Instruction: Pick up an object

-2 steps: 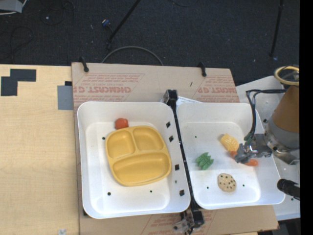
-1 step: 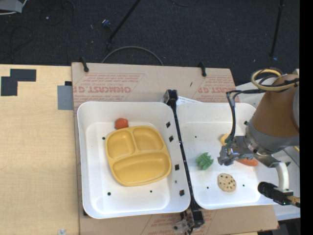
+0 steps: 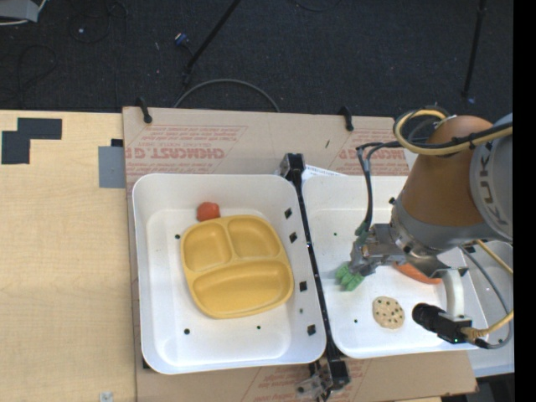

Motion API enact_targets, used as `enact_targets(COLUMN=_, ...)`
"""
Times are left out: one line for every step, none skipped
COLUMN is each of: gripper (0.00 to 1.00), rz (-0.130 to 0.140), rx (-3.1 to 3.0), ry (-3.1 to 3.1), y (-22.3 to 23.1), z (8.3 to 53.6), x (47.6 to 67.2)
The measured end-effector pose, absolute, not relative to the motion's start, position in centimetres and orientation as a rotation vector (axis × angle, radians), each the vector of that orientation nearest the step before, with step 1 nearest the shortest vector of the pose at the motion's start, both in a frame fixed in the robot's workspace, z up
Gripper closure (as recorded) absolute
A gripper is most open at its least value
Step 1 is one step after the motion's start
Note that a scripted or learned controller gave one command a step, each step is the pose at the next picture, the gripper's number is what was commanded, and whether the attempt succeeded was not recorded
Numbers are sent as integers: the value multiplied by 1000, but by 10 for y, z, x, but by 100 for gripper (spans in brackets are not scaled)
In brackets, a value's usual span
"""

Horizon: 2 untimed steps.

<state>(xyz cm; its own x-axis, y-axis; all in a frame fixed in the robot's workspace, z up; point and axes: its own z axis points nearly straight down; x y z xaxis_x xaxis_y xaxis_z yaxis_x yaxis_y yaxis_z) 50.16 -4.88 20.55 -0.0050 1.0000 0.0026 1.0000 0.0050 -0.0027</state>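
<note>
In the right bin (image 3: pixel 335 199) a small green object (image 3: pixel 350 278) lies near the left wall. My gripper (image 3: pixel 363 256) hangs just above and to the right of it, very close to its top. A round speckled cookie (image 3: pixel 388 312) rests toward the bin's front. An orange object (image 3: pixel 417 273) pokes out from under the arm, mostly hidden. In the left bin (image 3: pixel 159 308) sits a yellow divided plate (image 3: pixel 237 265), with a small red-orange object (image 3: pixel 208 211) just behind its far left corner.
A black divider (image 3: pixel 306 258) runs between the two bins. The grey and orange arm (image 3: pixel 448 187) covers the right bin's right half. Brown cardboard (image 3: pixel 218 145) lies under the bins, and a wooden bench top (image 3: pixel 59 266) extends to the left.
</note>
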Motion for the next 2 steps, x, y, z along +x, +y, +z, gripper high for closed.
enact_targets(gripper=100, rz=2, rx=-2212, ry=-2223, y=4, z=202, x=502)
enact_targets(gripper=100, rz=2, rx=-2212, ry=-2224, y=54, z=213, x=488)
